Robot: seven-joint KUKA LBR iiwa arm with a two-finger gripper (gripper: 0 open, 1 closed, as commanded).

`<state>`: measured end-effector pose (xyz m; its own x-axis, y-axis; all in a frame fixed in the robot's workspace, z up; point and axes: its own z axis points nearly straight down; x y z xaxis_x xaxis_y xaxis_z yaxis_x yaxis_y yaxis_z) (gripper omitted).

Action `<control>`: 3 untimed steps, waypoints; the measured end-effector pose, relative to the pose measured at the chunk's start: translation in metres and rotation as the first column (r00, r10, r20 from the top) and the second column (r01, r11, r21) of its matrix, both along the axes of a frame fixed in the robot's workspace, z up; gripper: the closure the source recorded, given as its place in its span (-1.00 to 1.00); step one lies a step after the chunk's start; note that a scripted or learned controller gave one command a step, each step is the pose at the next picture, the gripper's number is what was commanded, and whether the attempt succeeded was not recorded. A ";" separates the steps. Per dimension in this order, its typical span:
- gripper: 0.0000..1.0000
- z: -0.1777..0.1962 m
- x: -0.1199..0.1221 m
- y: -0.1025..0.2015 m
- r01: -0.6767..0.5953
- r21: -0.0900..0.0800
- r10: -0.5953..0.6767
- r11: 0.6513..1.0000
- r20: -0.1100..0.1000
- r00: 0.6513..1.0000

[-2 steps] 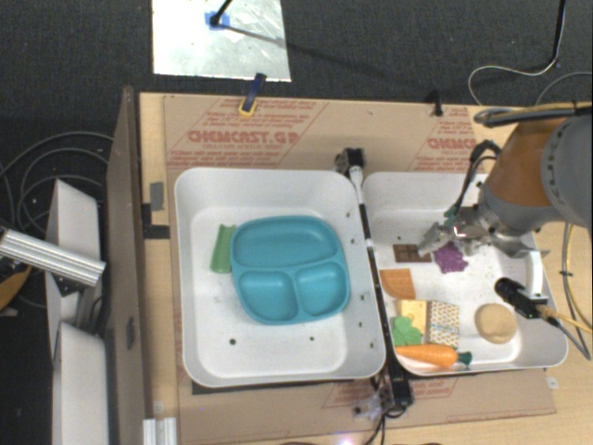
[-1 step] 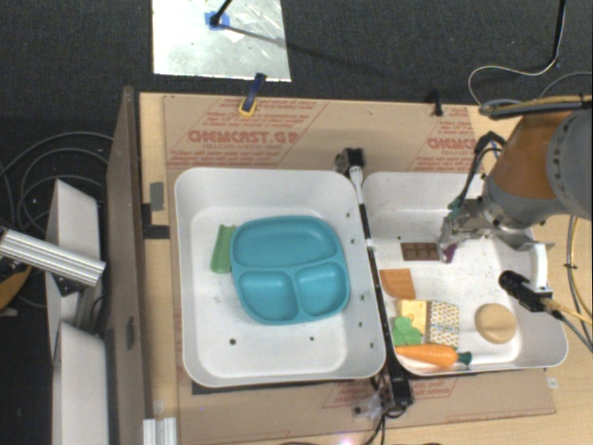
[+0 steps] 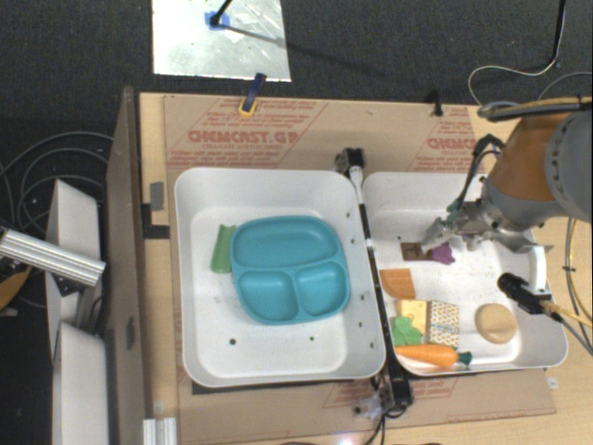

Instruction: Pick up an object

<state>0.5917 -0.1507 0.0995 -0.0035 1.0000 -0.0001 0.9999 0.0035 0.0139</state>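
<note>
Two white bins on the counter [image 3: 278, 123], tool [image 3: 443, 236] low in the right bin [image 3: 547, 341], fingers' state impossible to tell, purple object [image 3: 445, 254] just beside the tool, carrot [image 3: 428, 355] well below it, teal tray [image 3: 287, 267] far left of it.

Even, bright overhead light; white bins [image 3: 278, 360] near washed out, little surface detail. Glare on shiny sheet [image 3: 220, 26] at 11 o'clock. Soft shadow under arm [image 3: 533, 170] at 3 o'clock. Dark floor at 12 o'clock underexposed. Focus moderate, small items slightly soft, grainy.
</note>
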 end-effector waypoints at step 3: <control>-1.00 -0.011 0.008 -0.009 0.001 0.003 -0.001 1.000 -0.009 1.000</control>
